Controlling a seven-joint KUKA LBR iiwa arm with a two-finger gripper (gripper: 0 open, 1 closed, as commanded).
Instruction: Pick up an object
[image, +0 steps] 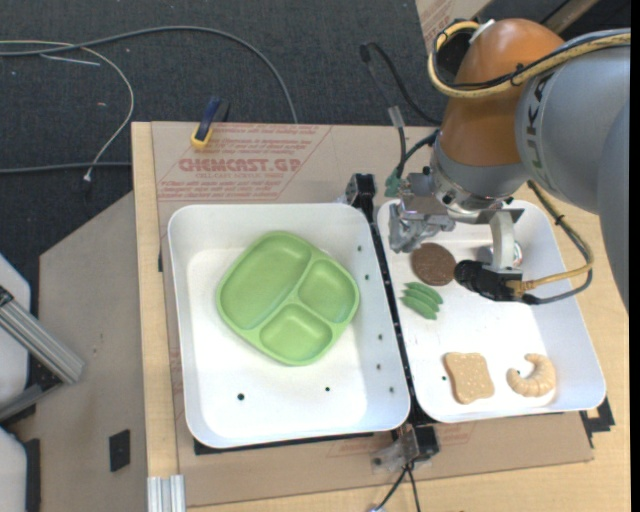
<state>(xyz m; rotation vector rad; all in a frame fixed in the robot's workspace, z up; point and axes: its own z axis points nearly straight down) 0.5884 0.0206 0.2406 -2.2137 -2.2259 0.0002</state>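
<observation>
Arm low over the right bin, nothing lifted yet.

The gripper (455, 238) straddles the brown disc (434, 264), fingers spread and empty; green pods (422, 299), toast (467, 377) and croissant (533, 377) lie untouched. The grasp and lift remain, I'd say.
</observation>
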